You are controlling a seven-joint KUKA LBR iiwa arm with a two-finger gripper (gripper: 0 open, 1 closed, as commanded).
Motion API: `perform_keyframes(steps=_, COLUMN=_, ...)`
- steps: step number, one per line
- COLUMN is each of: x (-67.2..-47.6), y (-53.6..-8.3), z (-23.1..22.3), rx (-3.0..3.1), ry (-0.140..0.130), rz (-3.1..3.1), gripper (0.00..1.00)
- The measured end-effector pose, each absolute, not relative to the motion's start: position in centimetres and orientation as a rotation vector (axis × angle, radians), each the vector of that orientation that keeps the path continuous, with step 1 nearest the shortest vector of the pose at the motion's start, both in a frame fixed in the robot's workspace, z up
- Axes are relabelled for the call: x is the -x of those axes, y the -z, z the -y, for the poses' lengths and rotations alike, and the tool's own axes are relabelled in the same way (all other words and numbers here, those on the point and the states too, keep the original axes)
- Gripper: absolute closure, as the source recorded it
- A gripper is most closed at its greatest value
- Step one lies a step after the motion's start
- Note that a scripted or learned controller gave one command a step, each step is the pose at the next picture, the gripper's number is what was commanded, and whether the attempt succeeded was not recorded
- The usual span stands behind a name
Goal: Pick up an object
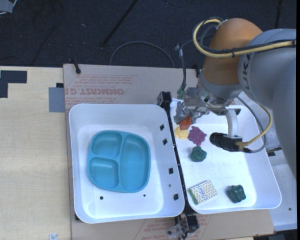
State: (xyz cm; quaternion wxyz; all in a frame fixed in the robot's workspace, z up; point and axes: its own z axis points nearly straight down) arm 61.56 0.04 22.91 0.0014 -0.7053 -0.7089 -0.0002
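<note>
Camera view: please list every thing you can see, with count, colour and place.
bins: 2, white, side by side on the bench
divided plate: 1, light blue, in the left bin
yellow piece: 1, yellow, right bin, upper left, under the tool
orange piece: 1, orange-red, at the tool tip; held or not, cannot tell
purple piece: 1, purple, beside the yellow piece
round green piece: 1, dark green, right bin, middle
patterned packet: 1, green-white, right bin, near edge
teal piece: 1, dark teal, right bin, near right
arm: 1, grey and orange, over the right bin
tool: 1, dark, upper left of the right bin
</note>
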Motion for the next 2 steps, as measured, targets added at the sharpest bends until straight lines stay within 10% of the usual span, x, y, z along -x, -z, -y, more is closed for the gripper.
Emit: perform_keyframes(steps=2, x=-61.8, y=-24.0, z=-9.4, rx=2.215, ry=-0.001, rz=2.225, gripper=1.0)
